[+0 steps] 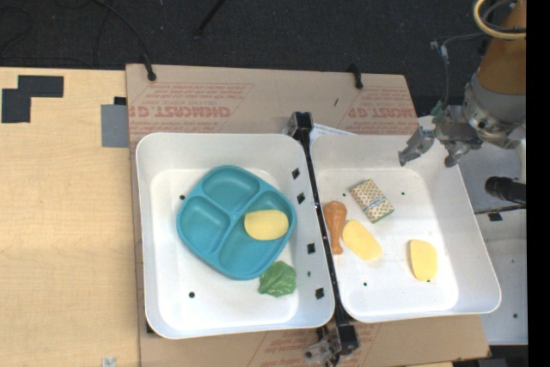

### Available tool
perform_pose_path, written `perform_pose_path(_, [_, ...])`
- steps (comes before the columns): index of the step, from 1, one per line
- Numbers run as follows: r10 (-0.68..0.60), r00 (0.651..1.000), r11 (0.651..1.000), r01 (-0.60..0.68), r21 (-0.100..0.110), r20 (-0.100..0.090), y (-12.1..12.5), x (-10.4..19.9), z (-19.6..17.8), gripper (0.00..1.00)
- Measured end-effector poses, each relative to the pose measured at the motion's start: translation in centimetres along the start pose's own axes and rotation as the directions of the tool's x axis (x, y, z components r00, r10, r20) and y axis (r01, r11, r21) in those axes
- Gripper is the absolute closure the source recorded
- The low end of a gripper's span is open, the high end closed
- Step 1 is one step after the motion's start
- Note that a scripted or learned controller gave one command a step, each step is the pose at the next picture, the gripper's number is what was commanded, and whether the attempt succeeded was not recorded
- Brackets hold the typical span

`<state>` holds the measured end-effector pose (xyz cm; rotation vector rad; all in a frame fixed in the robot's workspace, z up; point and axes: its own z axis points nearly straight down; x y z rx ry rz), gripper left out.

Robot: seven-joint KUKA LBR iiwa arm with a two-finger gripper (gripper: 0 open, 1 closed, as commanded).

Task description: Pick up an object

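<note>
My gripper (430, 155) hangs over the far right corner of the right bin (388, 157), open, with nothing between its fingers. Below it in that bin lie a small patterned box (371, 200), an orange carrot-shaped piece (334, 222), a yellow wedge (362, 241) touching the orange piece, and a yellow oval piece (422, 259) on its own at the right. The box is the nearest item to the gripper, down and to the left of it.
The left bin (159, 185) holds a teal divided plate (215, 223) with a yellow lump (266, 225) on it and a green leafy piece (278, 279) at the plate's near edge. A black divider (314, 219) separates the bins. Cardboard (223, 103) lies under both.
</note>
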<state>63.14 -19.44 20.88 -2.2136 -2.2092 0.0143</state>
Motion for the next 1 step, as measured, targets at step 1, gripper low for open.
perform_pose_path(1, [-0.002,1.0,1.0,0.002,-0.014,0.003,0.27,0.02,-0.91,0.0])
